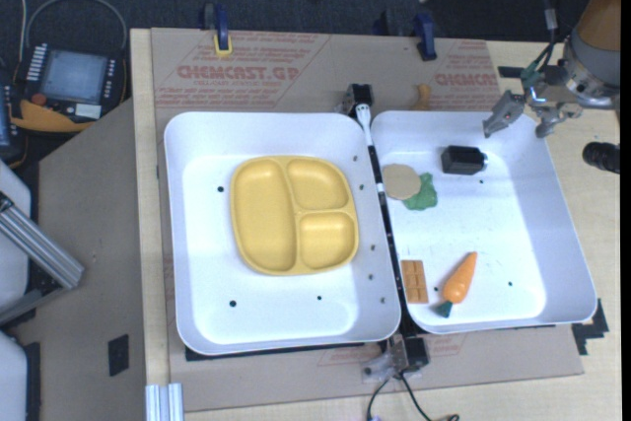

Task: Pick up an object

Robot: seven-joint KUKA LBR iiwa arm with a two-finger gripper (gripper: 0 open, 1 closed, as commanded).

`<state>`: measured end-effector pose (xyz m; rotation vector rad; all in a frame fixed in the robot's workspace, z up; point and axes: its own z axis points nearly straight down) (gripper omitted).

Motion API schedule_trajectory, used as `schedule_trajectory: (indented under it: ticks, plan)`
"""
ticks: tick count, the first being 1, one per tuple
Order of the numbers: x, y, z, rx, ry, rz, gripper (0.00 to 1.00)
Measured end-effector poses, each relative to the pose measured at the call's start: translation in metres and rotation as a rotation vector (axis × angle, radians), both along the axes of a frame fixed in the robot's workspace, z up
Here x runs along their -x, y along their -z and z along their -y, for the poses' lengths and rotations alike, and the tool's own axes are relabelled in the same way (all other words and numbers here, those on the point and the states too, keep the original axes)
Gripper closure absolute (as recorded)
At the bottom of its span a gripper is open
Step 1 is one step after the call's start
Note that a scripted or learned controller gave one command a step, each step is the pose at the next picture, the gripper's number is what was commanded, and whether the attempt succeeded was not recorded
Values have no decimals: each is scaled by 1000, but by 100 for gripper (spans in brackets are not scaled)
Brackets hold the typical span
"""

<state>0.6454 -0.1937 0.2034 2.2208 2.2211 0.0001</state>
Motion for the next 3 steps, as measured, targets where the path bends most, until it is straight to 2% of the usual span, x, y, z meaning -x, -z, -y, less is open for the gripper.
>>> schedule_trajectory:
  ticks: [1, 2, 3]
  plan:
    - [2, 63, 3, -2, 0, -6, 0]
    - [-2, 107, 1, -6, -1, 6, 0]
    - [-5, 91, 2, 2, -3, 21, 100]
